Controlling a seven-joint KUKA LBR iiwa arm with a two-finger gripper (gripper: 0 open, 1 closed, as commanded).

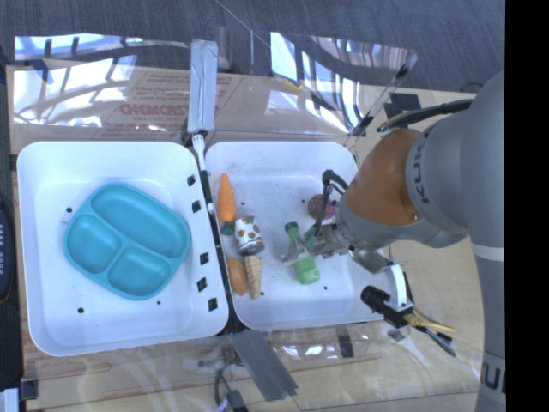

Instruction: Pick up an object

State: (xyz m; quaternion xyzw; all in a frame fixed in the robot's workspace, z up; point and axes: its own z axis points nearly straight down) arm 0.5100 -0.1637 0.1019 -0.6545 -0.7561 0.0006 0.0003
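Down in the right bin (283,157), gripper (302,245) just above a green object (306,271); open or closed, cannot tell. Nothing lifted yet: grasp and raise left. 2 carrots (226,201) nearby, blue tray (127,239) left

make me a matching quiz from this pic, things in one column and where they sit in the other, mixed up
Things:
1. blue plate
2. carrot
3. green block
4. gripper

Places:
A. right bin, against the divider, upper part
B. left bin
C. just above the green block
D. right bin, middle, near the lower edge

Pairs: 1-B, 2-A, 3-D, 4-C
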